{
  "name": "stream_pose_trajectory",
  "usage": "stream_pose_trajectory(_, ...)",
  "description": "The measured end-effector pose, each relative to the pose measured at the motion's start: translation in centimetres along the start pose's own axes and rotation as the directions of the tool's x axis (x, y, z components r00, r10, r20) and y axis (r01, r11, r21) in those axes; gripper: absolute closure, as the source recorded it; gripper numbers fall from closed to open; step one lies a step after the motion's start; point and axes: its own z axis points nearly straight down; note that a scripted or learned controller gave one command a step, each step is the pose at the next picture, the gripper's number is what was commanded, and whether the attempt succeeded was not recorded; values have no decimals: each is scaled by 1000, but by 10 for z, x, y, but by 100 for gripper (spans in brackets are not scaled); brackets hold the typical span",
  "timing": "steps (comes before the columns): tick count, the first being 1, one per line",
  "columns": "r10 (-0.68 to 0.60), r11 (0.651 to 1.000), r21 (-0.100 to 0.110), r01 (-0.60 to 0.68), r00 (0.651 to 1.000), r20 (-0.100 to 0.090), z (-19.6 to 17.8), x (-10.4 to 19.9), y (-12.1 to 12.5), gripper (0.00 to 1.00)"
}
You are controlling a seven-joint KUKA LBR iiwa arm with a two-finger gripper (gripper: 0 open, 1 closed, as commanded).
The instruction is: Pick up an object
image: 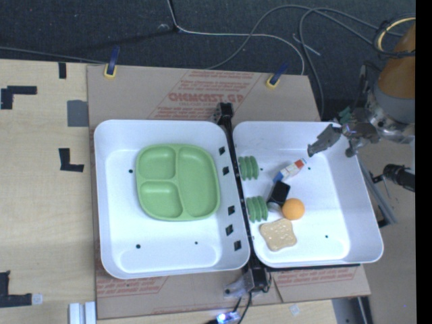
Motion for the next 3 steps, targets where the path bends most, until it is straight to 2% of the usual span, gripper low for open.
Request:
stream_pose_trajectory(1, 0, 1000, 5, 0, 1000, 0, 64, 4, 2, 0)
stream_pose_trajectory(3, -1, 1000, -2, 1, 1000, 2, 166, -5, 0, 0)
